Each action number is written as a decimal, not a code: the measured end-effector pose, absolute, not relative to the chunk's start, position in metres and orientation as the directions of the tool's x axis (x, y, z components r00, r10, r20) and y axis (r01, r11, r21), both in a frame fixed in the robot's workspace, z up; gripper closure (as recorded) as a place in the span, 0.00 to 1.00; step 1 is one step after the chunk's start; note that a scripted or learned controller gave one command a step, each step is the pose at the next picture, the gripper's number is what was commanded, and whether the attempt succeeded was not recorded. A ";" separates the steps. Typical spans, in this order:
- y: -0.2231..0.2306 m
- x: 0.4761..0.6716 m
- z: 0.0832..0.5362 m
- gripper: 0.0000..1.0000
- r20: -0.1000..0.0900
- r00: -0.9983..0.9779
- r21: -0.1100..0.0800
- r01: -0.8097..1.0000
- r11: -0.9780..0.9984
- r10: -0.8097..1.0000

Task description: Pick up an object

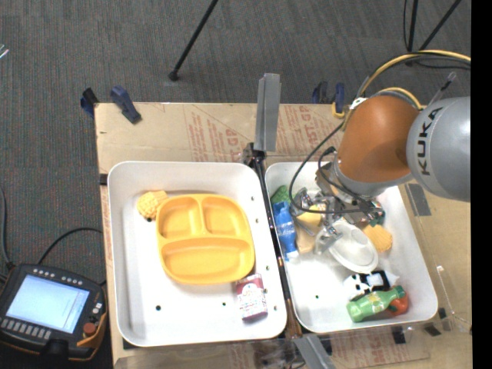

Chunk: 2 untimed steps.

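The arm point(400, 141) reaches in from 3 o'clock and hangs low over the right bin point(419, 271), its gripper point(332, 220) buried in the clutter at the bin's middle. Whether the fingers are released or clenched cannot be told; the wrist hides them, and nothing can be seen held between them.

No 1 object is named by the task, so the likely candidates are those crowded under the gripper: a white bowl point(355, 250) just toward 5 o'clock of it, a blue bottle point(285, 231) at its 9 o'clock along the bin's inner wall, a green item point(280, 194) at 10 o'clock and an orange piece point(380, 241) at 3 o'clock.

The main risk is the crowding. With things touching on several sides, a closing finger could land on a rim or between 2 objects and pinch nothing, or shove a neighbour aside. The bowl looks smooth and rounded, so it may well slip out of a shallow pinch. The bottle lies against the wall, leaving little space for a finger on that side.

Farther off, at the bin's 5 o'clock corner, lie a green bottle point(373, 304) and a black-and-white toy point(367, 281). The left bin point(131, 283) carries a yellow divided plate point(204, 238), a yellow knobbly item point(151, 203) at its 10 o'clock and a small pink carton point(250, 298) at its 5 o'clock.

Both bins sit on a brown board point(177, 133) clamped at its far edge. Grey carpet surrounds it, with a tripod leg point(197, 31) at 12 o'clock and a teach pendant point(48, 306) at 8 o'clock.
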State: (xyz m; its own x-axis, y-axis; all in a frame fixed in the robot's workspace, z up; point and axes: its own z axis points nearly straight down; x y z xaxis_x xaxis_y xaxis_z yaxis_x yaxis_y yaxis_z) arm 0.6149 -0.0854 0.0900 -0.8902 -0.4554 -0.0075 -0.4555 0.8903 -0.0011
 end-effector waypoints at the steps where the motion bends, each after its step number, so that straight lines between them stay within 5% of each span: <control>1: -0.134 0.634 0.088 0.00 -0.005 -0.798 0.001 -0.602 0.798 -0.602; 2: -0.215 0.587 0.089 0.00 -0.005 -0.779 -0.004 -0.627 0.779 -0.627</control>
